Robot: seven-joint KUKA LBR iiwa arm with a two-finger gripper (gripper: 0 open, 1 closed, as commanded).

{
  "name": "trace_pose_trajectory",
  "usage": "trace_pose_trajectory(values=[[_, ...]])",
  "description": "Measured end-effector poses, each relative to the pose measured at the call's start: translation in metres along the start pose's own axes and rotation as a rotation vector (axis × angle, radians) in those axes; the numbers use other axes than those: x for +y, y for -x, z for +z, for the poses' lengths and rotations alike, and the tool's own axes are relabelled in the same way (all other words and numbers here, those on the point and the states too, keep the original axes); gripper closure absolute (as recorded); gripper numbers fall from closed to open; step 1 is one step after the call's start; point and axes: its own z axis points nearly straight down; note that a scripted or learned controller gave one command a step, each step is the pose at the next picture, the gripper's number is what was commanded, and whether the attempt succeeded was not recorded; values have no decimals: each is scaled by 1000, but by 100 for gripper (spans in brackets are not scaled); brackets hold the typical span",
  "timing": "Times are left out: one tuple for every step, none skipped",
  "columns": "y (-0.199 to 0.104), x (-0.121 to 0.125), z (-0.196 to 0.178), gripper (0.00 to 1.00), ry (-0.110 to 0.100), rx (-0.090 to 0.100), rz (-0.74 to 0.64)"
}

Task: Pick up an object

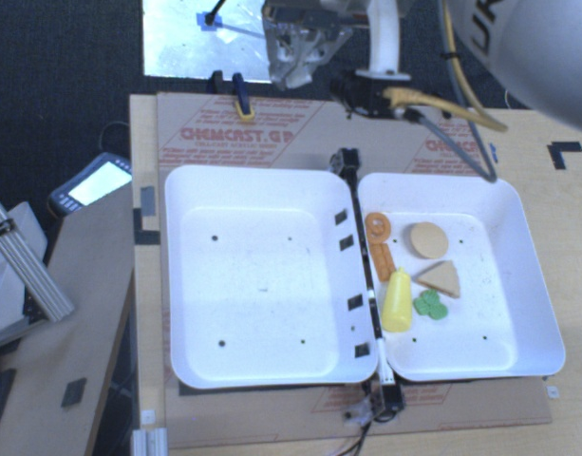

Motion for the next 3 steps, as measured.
trace_pose_trajectory(values=[[49, -106, 68, 100, -11, -1, 2], [-2, -73, -3, 100, 8, 6, -6], [0, -73, -10, 100, 3, 4, -7]])
